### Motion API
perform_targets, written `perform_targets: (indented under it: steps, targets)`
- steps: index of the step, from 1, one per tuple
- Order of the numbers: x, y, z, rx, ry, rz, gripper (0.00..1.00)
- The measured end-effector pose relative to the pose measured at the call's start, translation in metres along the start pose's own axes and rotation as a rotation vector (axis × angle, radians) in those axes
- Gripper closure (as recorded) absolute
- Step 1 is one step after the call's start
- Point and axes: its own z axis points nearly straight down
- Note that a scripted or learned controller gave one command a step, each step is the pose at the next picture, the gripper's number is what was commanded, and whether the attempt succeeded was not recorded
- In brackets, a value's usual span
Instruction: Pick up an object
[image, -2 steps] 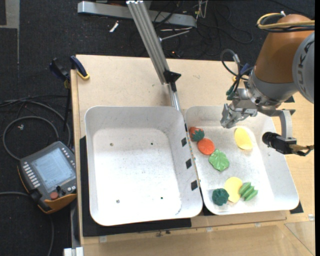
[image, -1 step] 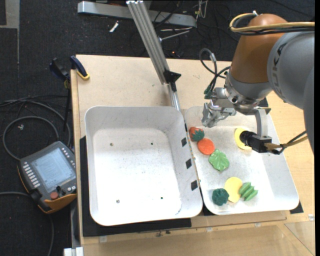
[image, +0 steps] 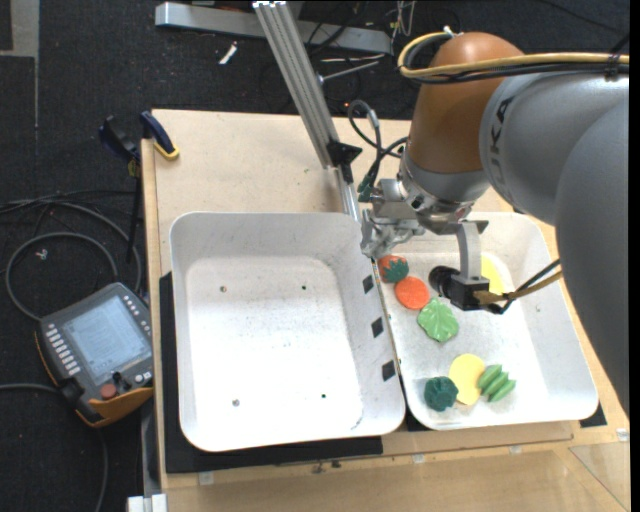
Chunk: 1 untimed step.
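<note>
My gripper (image: 380, 240) hangs over the far left corner of the right bin (image: 560, 385), close to the wall shared by the two bins. Just below it lies a small orange and green piece (image: 394, 268), and an orange round piece (image: 411, 292) sits beside that. A light green leafy piece (image: 438, 322) rests further toward the front. None of these pieces is lifted.
Near the right bin's front lie a dark green lump (image: 439, 392), a yellow disc (image: 466, 370) and a green ridged piece (image: 497, 383). Another yellow piece (image: 493, 272) sits mid-bin. The left bin (image: 190, 240) has only specks. A slanted metal rail (image: 305, 90) rises behind.
</note>
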Motion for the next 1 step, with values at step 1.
perform_targets:
  steps: [1]
  targets:
    - [0.063,0.0097,0.0061,-0.003,0.0,0.0,1.0]
